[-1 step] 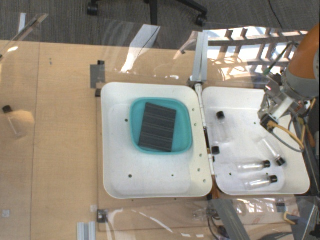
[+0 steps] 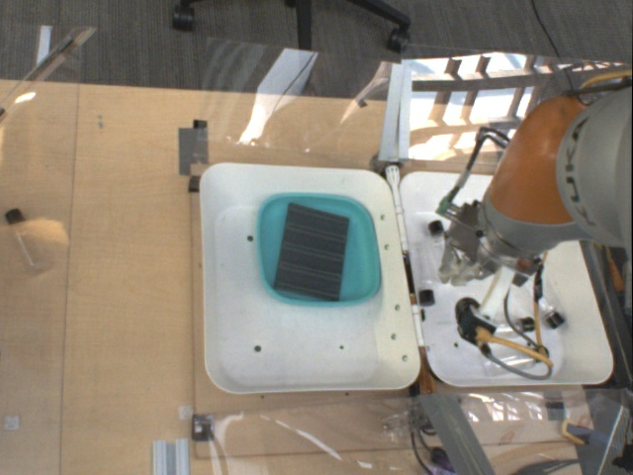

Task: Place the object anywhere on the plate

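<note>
- Dark ribbed slab (image 2: 314,251) lies flat on the teal plate (image 2: 368,257) in the left bin (image 2: 232,349); placement looks met.
- Gripper (image 2: 457,263) hangs over the right bin (image 2: 584,349), well apart from the plate. Spread or closed: cannot tell, as the arm (image 2: 534,186) hides it.
- Risk: the slab's near and far edges sit close to the plate's rim, so a stray pass leftward could push it partly off.
- Risk: a repeat grasp attempt would disturb a finished placement.
</note>
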Tool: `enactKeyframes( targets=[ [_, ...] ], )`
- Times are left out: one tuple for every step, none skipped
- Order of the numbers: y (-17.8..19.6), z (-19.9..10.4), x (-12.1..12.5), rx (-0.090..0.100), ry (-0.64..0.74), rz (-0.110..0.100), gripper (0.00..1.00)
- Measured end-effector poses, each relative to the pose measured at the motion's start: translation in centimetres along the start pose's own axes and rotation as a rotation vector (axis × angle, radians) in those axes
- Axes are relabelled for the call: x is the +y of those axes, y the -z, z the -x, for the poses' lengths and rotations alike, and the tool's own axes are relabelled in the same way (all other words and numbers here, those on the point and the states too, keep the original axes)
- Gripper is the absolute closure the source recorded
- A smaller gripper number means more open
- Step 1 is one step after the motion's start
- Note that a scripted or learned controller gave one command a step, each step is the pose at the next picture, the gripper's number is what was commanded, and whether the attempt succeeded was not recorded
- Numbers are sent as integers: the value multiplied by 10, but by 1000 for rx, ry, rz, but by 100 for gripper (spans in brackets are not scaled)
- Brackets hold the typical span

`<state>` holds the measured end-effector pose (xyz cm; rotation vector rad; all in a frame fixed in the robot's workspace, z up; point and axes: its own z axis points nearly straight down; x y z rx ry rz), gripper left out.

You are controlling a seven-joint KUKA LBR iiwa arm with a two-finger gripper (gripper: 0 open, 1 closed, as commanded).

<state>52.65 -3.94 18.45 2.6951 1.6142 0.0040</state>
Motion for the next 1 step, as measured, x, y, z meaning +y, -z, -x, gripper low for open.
enactKeyframes(
  targets=[
    [0,0,0,0,-1,0,0]
  ],
)
